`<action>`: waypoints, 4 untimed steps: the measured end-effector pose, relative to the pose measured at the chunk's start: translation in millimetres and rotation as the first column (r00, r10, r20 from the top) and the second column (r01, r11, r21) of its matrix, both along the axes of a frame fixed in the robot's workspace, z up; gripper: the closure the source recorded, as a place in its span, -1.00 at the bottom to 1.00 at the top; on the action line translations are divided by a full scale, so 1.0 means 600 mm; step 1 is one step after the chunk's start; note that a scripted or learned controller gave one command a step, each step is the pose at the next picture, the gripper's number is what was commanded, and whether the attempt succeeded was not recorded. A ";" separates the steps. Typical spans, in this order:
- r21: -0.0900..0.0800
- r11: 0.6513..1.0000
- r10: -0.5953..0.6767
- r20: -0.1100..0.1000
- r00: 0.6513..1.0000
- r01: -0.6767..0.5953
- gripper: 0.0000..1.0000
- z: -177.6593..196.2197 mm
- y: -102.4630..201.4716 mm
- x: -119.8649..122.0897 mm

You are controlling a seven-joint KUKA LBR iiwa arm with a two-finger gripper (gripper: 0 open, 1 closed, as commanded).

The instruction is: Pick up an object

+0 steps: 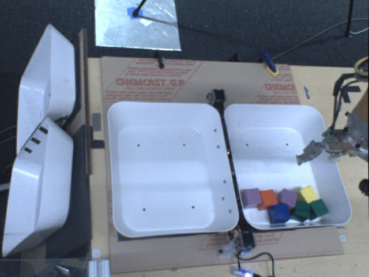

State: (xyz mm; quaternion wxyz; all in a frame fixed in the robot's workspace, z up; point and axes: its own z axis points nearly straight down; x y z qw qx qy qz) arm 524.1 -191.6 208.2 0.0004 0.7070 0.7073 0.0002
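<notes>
Approach step: tool (305, 153) above right bin (271, 120), grip state unclear; next, down toward yellow block (308, 193).

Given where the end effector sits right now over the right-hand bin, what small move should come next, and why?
Probably a short move toward the bin's near edge, then down. The end effector hangs near the right bin's right wall over bare floor, apart from the blocks, which cluster along the near wall: the yellow block and purple block lie closest to it.

Blocks (285, 203) crowded along right bin (271, 120) front wall (touching); open floor behind
</notes>
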 end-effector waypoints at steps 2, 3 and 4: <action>0.000 1.000 0.000 0.002 1.000 0.000 1.00 -0.151 0.060 -0.046; -0.001 1.000 0.001 0.004 1.000 -0.001 1.00 -0.108 0.038 0.087; 0.000 1.000 -0.001 0.001 1.000 0.001 1.00 -0.071 0.061 0.015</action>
